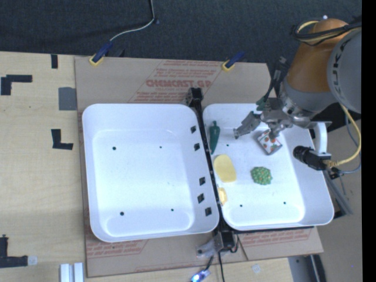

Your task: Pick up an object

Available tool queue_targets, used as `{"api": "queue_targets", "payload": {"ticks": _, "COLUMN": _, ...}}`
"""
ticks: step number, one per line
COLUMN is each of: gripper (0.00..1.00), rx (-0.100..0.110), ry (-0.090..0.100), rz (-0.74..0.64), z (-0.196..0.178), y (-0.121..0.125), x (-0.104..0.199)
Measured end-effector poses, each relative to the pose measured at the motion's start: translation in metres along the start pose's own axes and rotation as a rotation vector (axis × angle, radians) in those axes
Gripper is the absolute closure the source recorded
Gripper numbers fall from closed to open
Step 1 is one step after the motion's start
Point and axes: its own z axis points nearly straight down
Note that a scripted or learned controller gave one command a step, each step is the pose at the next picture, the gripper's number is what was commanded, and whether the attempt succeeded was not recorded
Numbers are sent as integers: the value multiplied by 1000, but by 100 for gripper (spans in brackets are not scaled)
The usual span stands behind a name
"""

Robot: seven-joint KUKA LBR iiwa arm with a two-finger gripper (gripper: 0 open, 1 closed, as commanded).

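Bench: two white bins [94,157].
Gripper [262,127]: over right bin, fingers spread, holding nothing.
Block [269,142]: right bin, touching gripper at its 5 o'clock.
Nearest target: block; green ball [261,175] farther, 6 o'clock.

You see two bins of smooth white plastic, the left bin [141,169] and the right bin [294,210], both with a slight sheen. They sit on a matt brown cardboard sheet [176,84] printed in red, laid on a pale wood-look bench [35,175]. The green lump [262,175] looks rough and bumpy; the yellow piece [225,168] looks smooth and matt. The dark green item [214,136] looks like smooth plastic. The arm [320,63] shows a glossy orange band and grey metal-look casing. Behind lies dark, matt cloth [235,10].
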Motion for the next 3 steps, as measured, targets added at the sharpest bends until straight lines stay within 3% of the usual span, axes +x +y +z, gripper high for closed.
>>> {"api": "queue_targets", "payload": {"ticks": 1, "gripper": 0, "rx": 1, "ry": 1, "rz": -6, "z": 30, "y": 25, "x": 67}}
{"api": "queue_targets", "payload": {"ticks": 2, "gripper": 0, "rx": -16, "ry": 0, "rz": -4, "z": -95, "y": 51, "x": 95}}
{"api": "queue_targets", "payload": {"ticks": 3, "gripper": 100, "rx": -1, "ry": -2, "rz": -2, "z": -96, "y": 49, "x": 93}}
